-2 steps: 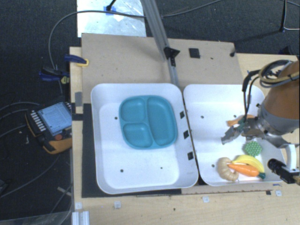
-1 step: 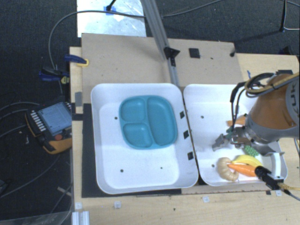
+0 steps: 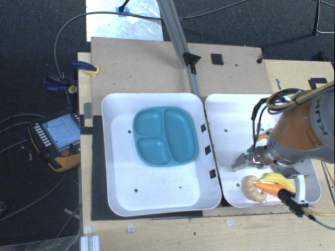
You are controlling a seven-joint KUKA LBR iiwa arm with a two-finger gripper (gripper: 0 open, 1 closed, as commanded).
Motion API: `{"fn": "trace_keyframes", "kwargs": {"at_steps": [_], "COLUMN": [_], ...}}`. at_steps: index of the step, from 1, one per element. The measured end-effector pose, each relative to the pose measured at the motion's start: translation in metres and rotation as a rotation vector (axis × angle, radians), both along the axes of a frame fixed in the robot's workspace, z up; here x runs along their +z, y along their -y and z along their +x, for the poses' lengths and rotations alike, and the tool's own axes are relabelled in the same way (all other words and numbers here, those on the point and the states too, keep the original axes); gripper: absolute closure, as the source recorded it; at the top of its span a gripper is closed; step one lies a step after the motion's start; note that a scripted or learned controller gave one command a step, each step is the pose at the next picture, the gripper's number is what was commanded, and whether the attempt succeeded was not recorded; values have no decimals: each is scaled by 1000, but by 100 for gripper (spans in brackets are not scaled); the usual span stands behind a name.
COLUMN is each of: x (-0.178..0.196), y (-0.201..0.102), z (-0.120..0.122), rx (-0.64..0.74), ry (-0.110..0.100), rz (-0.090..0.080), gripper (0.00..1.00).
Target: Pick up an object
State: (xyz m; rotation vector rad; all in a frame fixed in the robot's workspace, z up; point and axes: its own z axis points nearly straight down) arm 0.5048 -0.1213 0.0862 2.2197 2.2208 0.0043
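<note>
Nearest, in the right bin's [image 3: 225, 140] front corner: beige curled toy [image 3: 253, 188], orange piece [image 3: 269, 189], banana [image 3: 277, 180], all touching. Just above them, gripper [image 3: 242, 162], fingers seemingly apart, nothing between. Best lowered squarely over one toy before closing. Farther left, blue plate [image 3: 165, 135].

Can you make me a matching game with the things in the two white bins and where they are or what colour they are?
Things:
1. divided plate
2. banana
3. carrot
4. gripper

Colours or places:
A. orange, lying just under the yellow thing
B. teal, in the left bin
C. yellow, near the front of the right bin
D. grey metal, hanging over the right bin, left of the tan curved food piece

Pairs: 1-B, 2-C, 3-A, 4-D
</note>
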Motion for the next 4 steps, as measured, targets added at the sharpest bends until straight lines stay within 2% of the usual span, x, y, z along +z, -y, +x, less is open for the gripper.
{"fn": "trace_keyframes", "kwargs": {"at_steps": [1,2,4], "x": [13,68,182], "y": [1,4,-5], "z": [3,14,12], "rx": [0,4,5], "ry": [10,3,6], "rz": [-4,-2,-3], "gripper": [100,100,100]}}
